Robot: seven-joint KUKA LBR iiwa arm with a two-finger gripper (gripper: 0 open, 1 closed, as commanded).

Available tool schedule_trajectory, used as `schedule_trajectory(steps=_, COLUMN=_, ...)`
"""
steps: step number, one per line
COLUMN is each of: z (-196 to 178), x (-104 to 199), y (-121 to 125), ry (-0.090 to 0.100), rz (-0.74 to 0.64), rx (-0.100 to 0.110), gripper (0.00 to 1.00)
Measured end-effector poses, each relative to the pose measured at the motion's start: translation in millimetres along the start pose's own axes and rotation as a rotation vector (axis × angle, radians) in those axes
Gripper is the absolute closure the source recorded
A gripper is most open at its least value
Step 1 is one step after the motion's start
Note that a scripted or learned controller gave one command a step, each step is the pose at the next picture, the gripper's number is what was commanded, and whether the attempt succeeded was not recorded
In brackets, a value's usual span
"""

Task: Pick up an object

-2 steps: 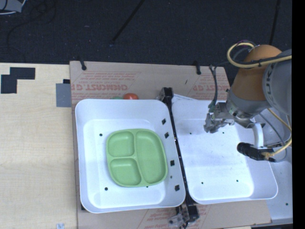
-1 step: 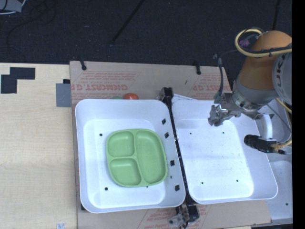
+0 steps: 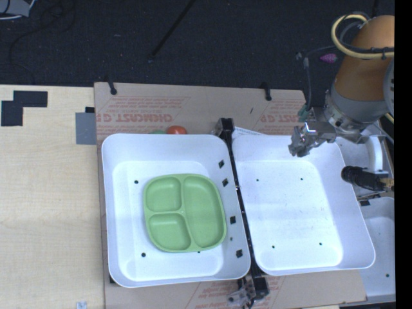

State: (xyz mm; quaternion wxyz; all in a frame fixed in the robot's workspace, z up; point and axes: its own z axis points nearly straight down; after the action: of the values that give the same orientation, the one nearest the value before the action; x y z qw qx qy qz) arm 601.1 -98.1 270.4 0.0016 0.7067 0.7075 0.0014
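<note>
Gripper [image 3: 301,145], finger state indiscernible, hangs over right bin's [image 3: 360,237] far rim; green divided plate [image 3: 185,212] lies well leftward, mid left bin [image 3: 122,237].

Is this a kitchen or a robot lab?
Most likely a robot lab: a robot arm with a gripper hangs over two white bins, one holding a green plate, on a taped cardboard bench.

The gripper [image 3: 301,144] hangs low, arm angled from the right.
</note>
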Motion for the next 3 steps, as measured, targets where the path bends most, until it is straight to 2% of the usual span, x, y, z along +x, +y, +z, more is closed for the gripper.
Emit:
schedule_trajectory(steps=2, z=2, x=98, y=7, ry=0.001, rz=-0.001, rx=0.006, gripper=1.00)
schedule_trajectory(steps=3, z=21, x=147, y=12, ry=0.001, rz=-0.002, rx=0.009, gripper=1.00)
